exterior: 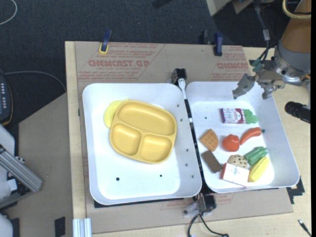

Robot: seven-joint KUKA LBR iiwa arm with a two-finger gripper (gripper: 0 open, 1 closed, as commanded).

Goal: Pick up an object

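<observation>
My gripper [255, 90] hangs above the far edge of the right bin [210, 95], open, with nothing between its two fingers [242, 89]. Below it in that bin lie toy foods: a maroon carton [231, 115] with a green piece [250, 116] beside it, a red-orange carrot [252, 134], a red tomato [230, 142], a waffle [209, 139], a brown bar [211, 161], a cookie [238, 161], a white box [235, 174], a green pepper [255, 154] and a yellow corn [259, 169].
The left bin [98, 172] holds a yellow divided plate [143, 131] lying over a yellow round piece [111, 112]. A black divider clip [179, 75] sits between the bins at the far side. Clamps [104, 44] hold the cardboard base.
</observation>
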